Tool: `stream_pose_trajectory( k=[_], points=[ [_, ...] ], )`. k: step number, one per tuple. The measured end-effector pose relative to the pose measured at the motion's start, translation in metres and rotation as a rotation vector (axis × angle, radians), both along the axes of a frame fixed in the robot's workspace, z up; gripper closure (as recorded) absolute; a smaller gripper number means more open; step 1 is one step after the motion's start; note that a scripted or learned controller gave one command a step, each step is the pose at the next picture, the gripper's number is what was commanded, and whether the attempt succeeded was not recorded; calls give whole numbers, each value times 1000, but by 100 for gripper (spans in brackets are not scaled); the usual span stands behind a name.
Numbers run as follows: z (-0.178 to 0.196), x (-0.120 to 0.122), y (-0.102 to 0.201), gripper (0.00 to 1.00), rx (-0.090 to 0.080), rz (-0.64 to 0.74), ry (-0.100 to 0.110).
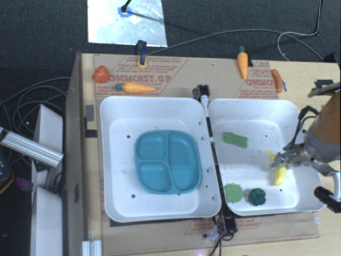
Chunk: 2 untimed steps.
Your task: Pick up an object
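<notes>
The right bin (250,111) holds a flat green piece (235,140), a light green round toy (233,192), a dark green toy (257,196) and a yellow toy (279,176). My gripper (283,161) reaches in from the right and sits low over the upper part of the yellow toy, hiding its middle. A small yellow tip shows just left of the gripper. Contact between the gripper and the toy cannot be made out.
The left bin (114,143) carries a blue divided plate (168,161). Behind the bins on the cardboard lie two carrots (136,88) (243,64), a red toy (100,74) and an orange-red piece (277,80). A black divider (210,143) separates the bins.
</notes>
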<state>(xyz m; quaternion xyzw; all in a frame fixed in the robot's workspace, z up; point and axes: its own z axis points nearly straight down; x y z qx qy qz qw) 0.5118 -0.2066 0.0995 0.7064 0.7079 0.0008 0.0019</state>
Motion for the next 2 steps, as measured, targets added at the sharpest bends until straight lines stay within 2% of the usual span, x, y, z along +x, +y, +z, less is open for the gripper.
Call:
stream_pose_trajectory(
  k=[1,2],
  points=[
    [99,22,75,100,1,3,-2],
    [142,4,142,100,2,2,1]
  ],
)
